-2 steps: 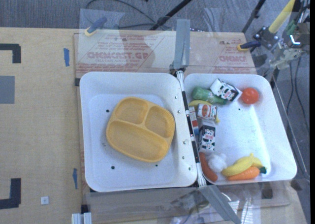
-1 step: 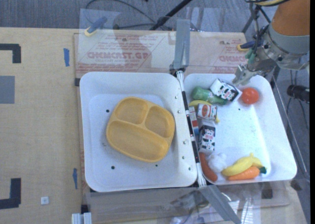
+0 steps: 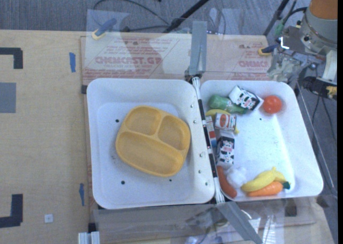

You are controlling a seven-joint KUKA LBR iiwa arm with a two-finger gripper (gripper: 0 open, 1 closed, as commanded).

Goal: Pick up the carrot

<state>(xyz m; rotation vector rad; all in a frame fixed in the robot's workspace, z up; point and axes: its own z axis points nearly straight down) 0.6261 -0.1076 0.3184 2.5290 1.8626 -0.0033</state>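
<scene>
Carrot (image 3: 266,189) is the landmark for everything in the camera view: an orange root lying at the front edge of the right bin (image 3: 278,135), near that bin's front right corner, its green top pointing toward the corner. Its long axis runs roughly across the bin, side to side, tilted a little. A yellow banana (image 3: 261,178) lies just behind the carrot, touching or nearly touching it along much of its length. To the carrot's left sit a white lump and a reddish sausage-like piece (image 3: 227,183) against the divider. Well behind the carrot, at the bin's far end, are a red tomato (image 3: 271,104), a green item and small cartons. Far to the carrot's left, the other bin holds a yellow divided plate (image 3: 153,140).

The gripper (image 3: 284,66) hangs beyond the right bin's far rim, well apart from the carrot. From it, the carrot lies straight toward the front, almost the whole bin away. Whether it is released or clenched cannot be told; nothing is seen in its grasp. My judgement: the reach has not begun, and the banana crowding the carrot's back side could spoil a grasp.
</scene>
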